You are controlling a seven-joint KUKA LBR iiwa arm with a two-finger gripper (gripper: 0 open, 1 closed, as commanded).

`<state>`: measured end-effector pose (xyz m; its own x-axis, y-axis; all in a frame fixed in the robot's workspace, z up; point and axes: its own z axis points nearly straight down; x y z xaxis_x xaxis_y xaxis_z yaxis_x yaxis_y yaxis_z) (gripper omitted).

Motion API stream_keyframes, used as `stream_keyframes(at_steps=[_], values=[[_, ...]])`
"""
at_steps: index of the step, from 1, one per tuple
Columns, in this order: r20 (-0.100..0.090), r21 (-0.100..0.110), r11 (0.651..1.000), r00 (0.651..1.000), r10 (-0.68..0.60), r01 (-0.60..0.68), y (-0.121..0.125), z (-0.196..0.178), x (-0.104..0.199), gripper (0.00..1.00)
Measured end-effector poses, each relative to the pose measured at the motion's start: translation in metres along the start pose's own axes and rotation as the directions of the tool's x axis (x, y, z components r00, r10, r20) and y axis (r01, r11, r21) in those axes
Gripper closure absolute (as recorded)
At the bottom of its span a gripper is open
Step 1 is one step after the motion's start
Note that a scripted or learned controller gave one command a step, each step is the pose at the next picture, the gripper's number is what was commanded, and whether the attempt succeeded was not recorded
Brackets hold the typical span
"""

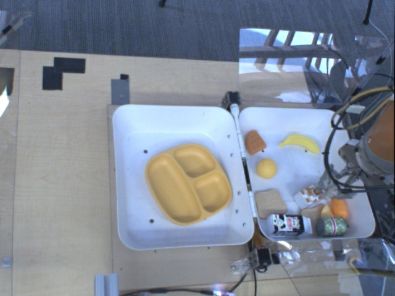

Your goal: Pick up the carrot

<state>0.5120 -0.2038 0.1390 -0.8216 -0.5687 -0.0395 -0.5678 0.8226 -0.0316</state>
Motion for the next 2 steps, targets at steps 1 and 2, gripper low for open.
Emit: stream_keyframes(at_steps=[1, 2], values=[[0.011, 0.009, 1.0, 1.0, 0.008, -0.008, -0.003, -0.012, -0.004, 1.0], [0.022, 0.018, 1.0, 1.0, 0.016, -0.016, -0.005, -0.025, -0.008, 1.0]])
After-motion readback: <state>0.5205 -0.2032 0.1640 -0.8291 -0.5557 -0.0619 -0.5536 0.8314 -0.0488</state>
